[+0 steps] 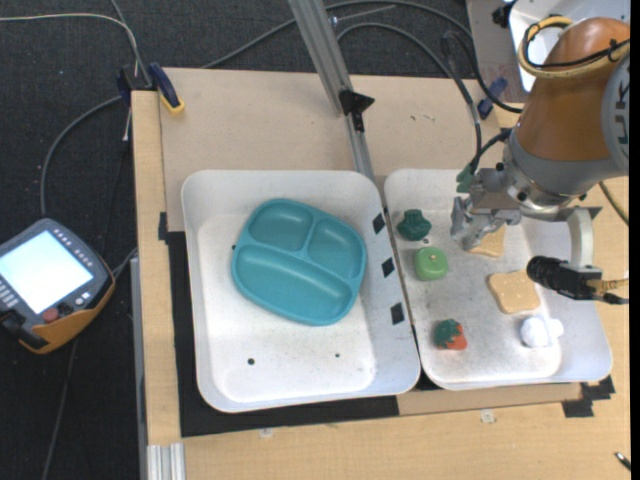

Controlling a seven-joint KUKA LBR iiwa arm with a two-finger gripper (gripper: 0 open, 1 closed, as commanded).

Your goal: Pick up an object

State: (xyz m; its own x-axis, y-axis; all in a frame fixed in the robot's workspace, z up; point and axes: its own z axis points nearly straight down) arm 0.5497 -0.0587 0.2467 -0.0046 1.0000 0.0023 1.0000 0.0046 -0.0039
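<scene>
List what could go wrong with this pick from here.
1. The gripper sits at the edge of a tan piece near the bin wall; it may clip or push it rather than grasp it.
2. The dark green toy and light green toy lie close by and could get knocked.

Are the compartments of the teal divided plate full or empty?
Empty: the teal divided plastic plate in the left white bin shows bare compartments, and nothing lies on it.

Arm (575, 98) cut by right edge; tan piece (487, 245) half hidden under gripper (478, 230).
</scene>
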